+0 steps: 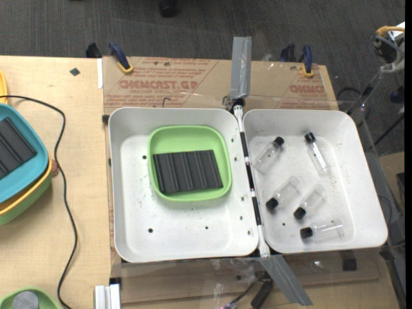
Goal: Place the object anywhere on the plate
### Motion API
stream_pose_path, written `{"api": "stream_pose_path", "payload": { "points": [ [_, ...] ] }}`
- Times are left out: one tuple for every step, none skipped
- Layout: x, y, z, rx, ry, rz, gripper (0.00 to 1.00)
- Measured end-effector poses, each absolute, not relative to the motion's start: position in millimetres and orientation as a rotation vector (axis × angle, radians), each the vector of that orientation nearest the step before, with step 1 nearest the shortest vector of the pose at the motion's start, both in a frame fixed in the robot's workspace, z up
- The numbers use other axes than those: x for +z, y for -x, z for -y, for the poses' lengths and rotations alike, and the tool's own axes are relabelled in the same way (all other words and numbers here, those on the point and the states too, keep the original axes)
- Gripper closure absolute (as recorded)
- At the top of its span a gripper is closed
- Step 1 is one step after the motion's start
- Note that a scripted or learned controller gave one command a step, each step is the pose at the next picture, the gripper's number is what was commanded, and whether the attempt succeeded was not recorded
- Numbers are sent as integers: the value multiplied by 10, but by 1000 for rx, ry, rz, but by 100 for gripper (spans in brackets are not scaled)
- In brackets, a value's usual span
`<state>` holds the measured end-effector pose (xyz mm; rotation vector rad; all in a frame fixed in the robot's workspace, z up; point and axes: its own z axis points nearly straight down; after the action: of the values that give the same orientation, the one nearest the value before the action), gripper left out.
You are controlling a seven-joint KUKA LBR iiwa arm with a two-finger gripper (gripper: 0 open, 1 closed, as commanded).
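A square green plastic plate (190, 163) with rounded corners and a raised rim sits in the shallow white left bin (129, 198), carrying a dark grey ribbed mat (188, 171) with lengthwise grooves. The shallow white right bin (360, 172) holds five clear plastic vials with black caps (315, 152), all lying on their sides and scattered well apart on its speckled floor. Behind both bins lies a brown cardboard sheet (161, 82) printed in red, partly legible as "CHEMCAST GP".
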<state>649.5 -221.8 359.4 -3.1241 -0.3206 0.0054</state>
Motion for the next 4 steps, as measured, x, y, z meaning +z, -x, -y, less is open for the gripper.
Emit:
{"api": "stream_pose_path", "payload": {
  "points": [
    [3420, -6531, 2213, 9, 3124, 322, 0],
    [3356, -6528, 2209, 8, 3124, 322, 0],
    [2904, -6468, 2211, 8, 3124, 315, 0],
    [3457, -6445, 2222, 5, 3124, 318, 0]
  ]
}}
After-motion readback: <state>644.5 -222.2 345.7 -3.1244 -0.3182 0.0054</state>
